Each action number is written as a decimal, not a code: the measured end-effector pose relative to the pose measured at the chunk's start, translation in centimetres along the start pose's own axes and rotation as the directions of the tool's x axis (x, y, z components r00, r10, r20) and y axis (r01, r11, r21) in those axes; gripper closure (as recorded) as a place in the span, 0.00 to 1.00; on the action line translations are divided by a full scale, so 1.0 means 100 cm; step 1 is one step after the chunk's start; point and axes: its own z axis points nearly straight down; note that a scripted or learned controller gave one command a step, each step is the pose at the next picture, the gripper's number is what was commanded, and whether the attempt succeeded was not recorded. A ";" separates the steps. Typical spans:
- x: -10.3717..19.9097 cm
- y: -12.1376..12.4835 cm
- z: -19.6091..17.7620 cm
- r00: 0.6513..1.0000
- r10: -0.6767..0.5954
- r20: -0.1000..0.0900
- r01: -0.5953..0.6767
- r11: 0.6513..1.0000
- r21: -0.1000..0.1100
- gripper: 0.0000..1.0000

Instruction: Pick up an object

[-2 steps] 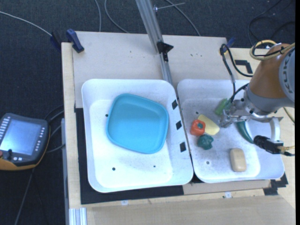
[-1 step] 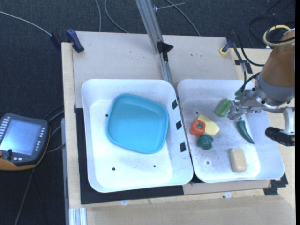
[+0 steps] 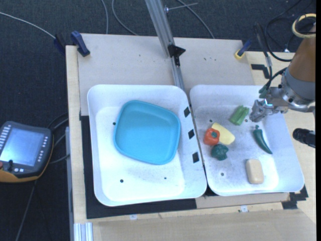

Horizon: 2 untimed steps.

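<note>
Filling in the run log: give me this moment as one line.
gripper: over right bin, between green block and dark green pepper | holding: nothing seen | left bin: blue plate

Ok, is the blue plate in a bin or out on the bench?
In. The blue plate lies flat inside the left bin, white rim showing on all its sides.

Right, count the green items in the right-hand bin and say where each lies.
3. A light green piece near the gripper, a dark green pepper just below it, and a teal lump under the red and yellow toys. More could hide beneath the arm.
</note>
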 end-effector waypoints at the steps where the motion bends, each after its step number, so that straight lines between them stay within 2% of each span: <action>1: 0.000 0.001 -0.037 1.000 0.000 0.000 0.000 1.000 0.000 1.00; 2: 0.053 -0.005 -0.026 1.000 -0.004 -0.002 0.004 1.000 0.004 1.00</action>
